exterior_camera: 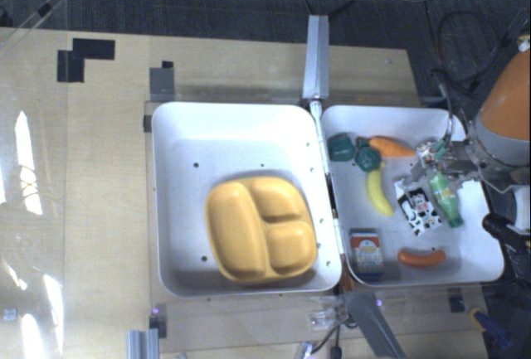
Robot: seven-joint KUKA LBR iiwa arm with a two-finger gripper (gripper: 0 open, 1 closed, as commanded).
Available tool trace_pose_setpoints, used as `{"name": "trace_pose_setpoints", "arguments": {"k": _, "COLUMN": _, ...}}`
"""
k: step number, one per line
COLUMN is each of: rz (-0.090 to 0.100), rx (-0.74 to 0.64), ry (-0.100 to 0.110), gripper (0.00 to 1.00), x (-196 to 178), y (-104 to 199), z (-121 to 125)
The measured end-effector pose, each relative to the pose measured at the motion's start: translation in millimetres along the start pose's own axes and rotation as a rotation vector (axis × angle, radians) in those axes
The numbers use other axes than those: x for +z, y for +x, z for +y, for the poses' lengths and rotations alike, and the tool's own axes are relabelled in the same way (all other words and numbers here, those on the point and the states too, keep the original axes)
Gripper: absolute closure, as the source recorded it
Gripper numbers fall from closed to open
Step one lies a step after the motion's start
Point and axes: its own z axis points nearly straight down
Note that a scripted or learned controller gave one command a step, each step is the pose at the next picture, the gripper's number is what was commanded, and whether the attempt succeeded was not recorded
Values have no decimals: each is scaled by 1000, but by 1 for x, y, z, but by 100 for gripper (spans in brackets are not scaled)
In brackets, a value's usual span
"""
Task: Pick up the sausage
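Wooden bench (99,225), two white bins (178,183)

Open floor around the sausage (421,258) on its left and far sides; bin wall (465,276) close along its near side. Small box (366,252) left of it, apart. Green bottle (446,202) and patterned carton (420,212) crowded just beyond, under the gripper (437,163).

No legible text, brand, number or sign. The small carton (366,252) in the right bin (489,266) bears a printed face, red and white, too small to read. The black-and-white patterned card (419,211) beside the green bottle (445,201) shows markings only, not readable.
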Motion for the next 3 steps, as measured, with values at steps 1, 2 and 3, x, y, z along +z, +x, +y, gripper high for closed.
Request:
{"name": "trace_pose_setpoints", "arguments": {"k": 1, "rz": 0, "rx": -27, "ry": 1, "gripper": 0, "x": 63, "y": -21, "z": -46}}
{"name": "trace_pose_setpoints", "arguments": {"k": 2, "rz": 0, "rx": -27, "ry": 0, "gripper": 0, "x": 63, "y": -21, "z": -46}}
{"name": "trace_pose_setpoints", "arguments": {"k": 3, "rz": 1, "rx": -59, "ry": -8, "gripper": 0, "x": 100, "y": -27, "z": -43}}
